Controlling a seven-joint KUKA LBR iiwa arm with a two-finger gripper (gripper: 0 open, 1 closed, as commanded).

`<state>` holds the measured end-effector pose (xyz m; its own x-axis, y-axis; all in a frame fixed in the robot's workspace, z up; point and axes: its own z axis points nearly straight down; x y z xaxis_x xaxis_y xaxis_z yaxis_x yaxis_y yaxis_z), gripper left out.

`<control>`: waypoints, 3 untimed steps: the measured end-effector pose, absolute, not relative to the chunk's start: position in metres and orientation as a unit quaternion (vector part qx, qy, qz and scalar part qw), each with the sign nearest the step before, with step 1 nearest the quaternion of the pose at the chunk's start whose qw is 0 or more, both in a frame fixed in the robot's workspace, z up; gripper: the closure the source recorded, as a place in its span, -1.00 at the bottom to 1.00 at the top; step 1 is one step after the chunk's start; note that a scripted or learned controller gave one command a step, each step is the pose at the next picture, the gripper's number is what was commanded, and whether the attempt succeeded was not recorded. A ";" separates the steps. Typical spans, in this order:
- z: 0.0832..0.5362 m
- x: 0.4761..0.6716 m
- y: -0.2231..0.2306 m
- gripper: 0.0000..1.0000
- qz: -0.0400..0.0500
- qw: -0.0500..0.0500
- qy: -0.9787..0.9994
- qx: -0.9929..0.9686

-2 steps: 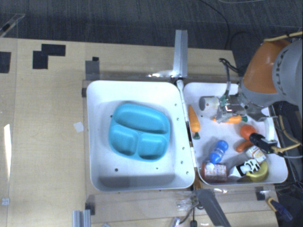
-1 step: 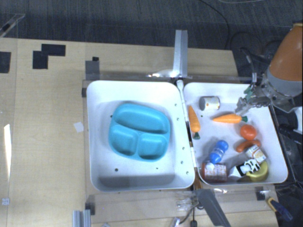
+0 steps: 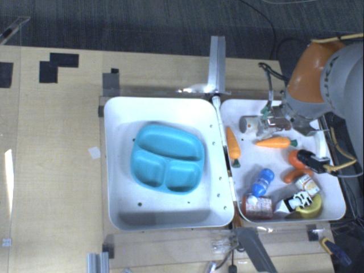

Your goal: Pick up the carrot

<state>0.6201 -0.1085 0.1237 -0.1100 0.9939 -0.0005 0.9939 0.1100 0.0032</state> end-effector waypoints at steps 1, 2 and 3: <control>0.202 0.601 -0.161 1.00 0.002 0.003 0.644 0.765; 0.134 0.643 -0.128 1.00 0.001 0.002 0.767 0.641; 0.147 0.646 -0.126 1.00 0.003 0.005 0.769 0.639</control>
